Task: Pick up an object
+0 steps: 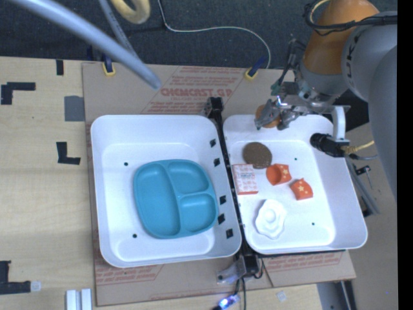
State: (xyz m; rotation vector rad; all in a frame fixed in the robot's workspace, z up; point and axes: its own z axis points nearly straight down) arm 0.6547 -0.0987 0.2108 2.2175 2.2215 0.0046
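Item: small orange-brown object, lying at the far rim of the right bin, directly beneath the pincer. It appears to sit between the pincer's tips, but the contact is too small and blurred to confirm, so whether the pincer is clenched on it or released cannot be told. Judged the likeliest target, since the arm is posed over it. Landmark for all that follows: the brown round disc, just nearer the camera than that object. Beside the disc, on the side of the bin divider: a white packet with red print. On the disc's other side, slightly nearer the camera: a red-orange piece, and beyond it a second red piece, the two close but apart. Nearest the camera from the disc: a white lumpy item. All are loose and spaced, probably to leave room for the pincer. Well across the divider from the disc: a blue three-compartment tray, lying flat in the left bin. Both bins rest on cardboard covering the table.
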